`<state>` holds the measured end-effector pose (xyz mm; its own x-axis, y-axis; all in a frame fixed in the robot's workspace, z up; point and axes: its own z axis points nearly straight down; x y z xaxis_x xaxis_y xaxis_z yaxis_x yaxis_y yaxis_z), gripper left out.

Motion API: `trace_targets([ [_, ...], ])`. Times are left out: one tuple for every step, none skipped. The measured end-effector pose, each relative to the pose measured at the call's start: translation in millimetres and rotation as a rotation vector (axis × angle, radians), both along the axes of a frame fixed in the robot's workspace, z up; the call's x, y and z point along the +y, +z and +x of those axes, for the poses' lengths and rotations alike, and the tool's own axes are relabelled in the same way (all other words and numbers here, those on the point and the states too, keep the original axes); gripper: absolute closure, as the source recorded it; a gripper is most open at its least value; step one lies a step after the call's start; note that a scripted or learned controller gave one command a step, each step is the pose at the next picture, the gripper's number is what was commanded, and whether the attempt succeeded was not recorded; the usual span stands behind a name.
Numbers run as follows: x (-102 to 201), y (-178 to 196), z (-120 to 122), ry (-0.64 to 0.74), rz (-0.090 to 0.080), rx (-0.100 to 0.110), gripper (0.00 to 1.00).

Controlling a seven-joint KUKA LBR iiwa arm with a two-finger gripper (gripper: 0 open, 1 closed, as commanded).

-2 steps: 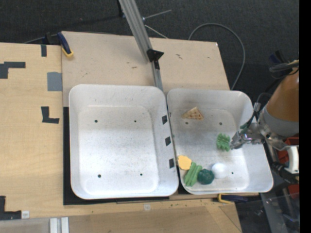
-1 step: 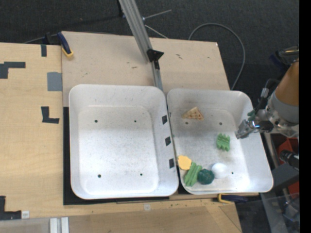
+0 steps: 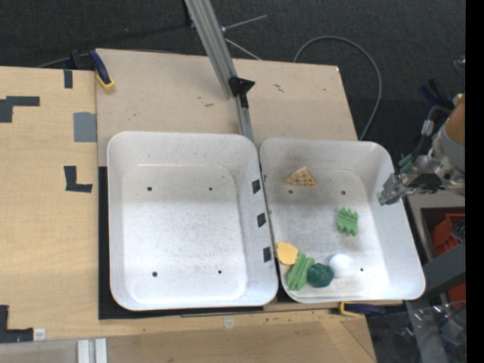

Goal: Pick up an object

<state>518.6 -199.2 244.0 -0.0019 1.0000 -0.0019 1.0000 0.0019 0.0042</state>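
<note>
Several small objects lie in the right bin (image 3: 370,157): a tan waffle-like wedge (image 3: 301,178) near the back, a light green piece (image 3: 347,221) at mid right, and at the front an orange piece (image 3: 286,253), a green bundle (image 3: 299,271), a dark teal ball (image 3: 320,275) and a white ball (image 3: 341,264). My gripper (image 3: 391,191) hangs over the right bin's right rim, well right of the objects. Nothing shows between its fingers.
The left bin (image 3: 181,218) sits beside the right one. A metal pole (image 3: 215,40) slants from the top to the seam between the bins. A blue and yellow clamp (image 3: 102,70) grips the board's far left corner. A cable (image 3: 340,51) loops behind.
</note>
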Motion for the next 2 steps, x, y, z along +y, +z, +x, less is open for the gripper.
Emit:
trace_targets([
  [49.3,6.4,15.0,0.005,0.003,0.004,1.0],
  [101.1,6.3,15.2,0.004,0.004,0.006,1.0],
])
